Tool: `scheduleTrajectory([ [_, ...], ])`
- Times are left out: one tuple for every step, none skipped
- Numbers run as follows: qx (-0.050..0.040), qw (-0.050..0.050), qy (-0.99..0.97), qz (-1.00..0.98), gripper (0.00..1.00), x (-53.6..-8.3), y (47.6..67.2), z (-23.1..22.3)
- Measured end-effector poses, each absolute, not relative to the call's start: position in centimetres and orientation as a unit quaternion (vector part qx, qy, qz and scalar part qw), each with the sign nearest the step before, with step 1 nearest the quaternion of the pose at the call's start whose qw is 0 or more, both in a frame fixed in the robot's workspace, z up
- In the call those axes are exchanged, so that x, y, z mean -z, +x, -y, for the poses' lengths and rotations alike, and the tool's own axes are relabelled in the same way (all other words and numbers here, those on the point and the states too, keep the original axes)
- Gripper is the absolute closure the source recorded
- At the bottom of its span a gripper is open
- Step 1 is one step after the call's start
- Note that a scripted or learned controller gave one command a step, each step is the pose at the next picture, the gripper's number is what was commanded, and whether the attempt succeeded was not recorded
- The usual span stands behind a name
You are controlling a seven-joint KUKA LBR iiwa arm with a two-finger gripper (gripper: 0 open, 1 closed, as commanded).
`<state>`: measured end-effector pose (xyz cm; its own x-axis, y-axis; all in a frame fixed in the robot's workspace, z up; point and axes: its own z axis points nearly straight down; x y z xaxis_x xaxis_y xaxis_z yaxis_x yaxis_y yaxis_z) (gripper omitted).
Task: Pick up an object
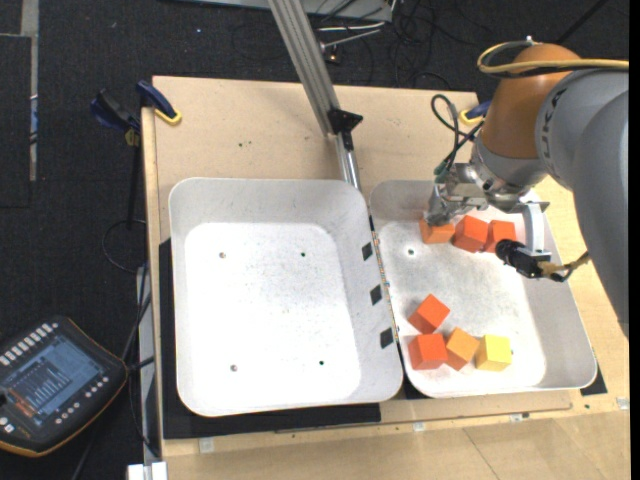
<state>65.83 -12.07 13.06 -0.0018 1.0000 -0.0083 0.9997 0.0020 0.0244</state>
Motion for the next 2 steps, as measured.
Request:
scheduleTrajectory([
  [-0.0017, 0.003, 0.707, -0.707, 1.00, -18.4, 66.0, 13.1],
  [-0.0014, 0.002, 0.706, -0.708, 1.00, -20.7, 66.1, 13.1],
])
